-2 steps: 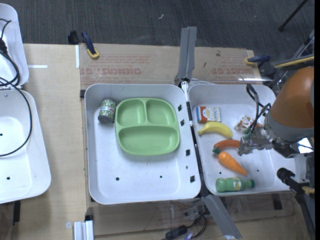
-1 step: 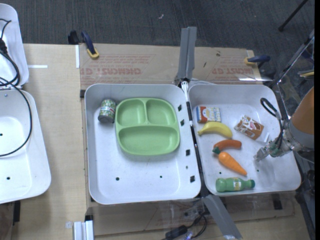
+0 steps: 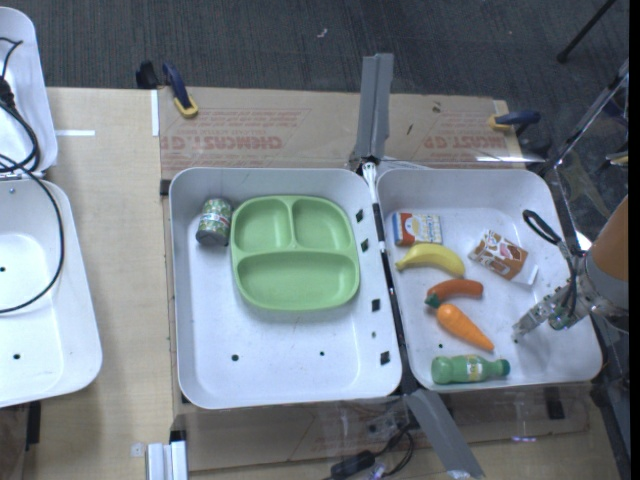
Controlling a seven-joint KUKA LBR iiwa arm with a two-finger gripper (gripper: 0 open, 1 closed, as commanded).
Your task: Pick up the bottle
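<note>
- One green bottle point(image 3: 470, 369): lying flat, near edge of right bin point(image 3: 570, 363), ungrasped.
- Gripper point(image 3: 535, 320): right of carrot point(image 3: 465, 326), apart from bottle, grip state unreadable.
- Pick-up: not yet begun.

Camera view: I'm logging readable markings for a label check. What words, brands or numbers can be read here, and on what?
Cardboard sheet behind the bins: red print, upside down, seems to read "CHEMCO"; the rest is blurred.
Bottle: label too small to read.
Can: label blurred.
White carton: print unreadable.
Brown carton: print unreadable.
</note>
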